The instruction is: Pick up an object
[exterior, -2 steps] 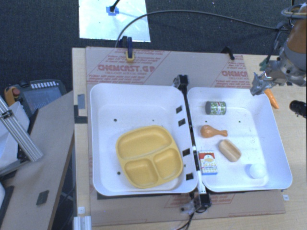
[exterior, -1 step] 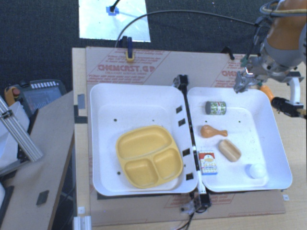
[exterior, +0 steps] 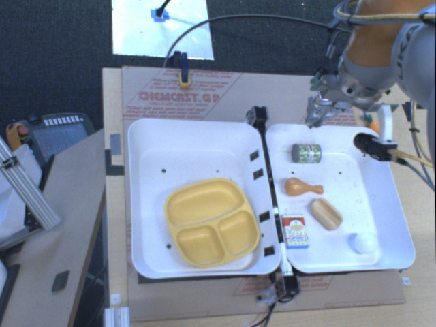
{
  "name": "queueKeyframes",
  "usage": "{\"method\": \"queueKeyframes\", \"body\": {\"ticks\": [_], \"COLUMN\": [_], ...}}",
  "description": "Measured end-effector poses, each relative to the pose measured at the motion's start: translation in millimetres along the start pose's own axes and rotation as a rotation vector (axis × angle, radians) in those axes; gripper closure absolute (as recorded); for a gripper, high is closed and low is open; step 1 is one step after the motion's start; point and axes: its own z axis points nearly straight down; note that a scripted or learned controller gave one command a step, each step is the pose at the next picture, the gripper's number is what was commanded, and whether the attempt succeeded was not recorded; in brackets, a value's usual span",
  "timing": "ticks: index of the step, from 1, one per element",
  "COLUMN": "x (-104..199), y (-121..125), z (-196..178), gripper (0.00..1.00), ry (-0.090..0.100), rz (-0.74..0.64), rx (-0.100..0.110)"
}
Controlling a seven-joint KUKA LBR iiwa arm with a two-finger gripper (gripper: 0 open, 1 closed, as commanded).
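Observation:
The right bin [exterior: 381, 203] holds a green can [exterior: 306, 154] lying on its side, an orange chicken drumstick [exterior: 302, 187], a tan bread roll [exterior: 326, 214], a small red and white box [exterior: 295, 231] and a white ball [exterior: 364, 242]. My gripper [exterior: 319, 116] hangs above the back rim of the right bin, just behind the can, with nothing visible between its fingers. The left bin [exterior: 150, 148] holds a yellow divided tray [exterior: 212, 221].
A black divider [exterior: 267, 176] runs between the two bins. A black cable arcs over the bench behind the bins. A yellow and blue clamp [exterior: 182, 70] sits on the cardboard at the back. A grey device [exterior: 58, 135] lies at the left.

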Motion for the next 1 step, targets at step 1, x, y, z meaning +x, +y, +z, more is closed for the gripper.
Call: {"method": "queueKeyframes", "body": {"ticks": [1], "x": [54.9], "y": [-0.9], "z": [15.2], "gripper": [1.0], "ry": [0.0], "rz": [0.0], "rx": [0.002]}}
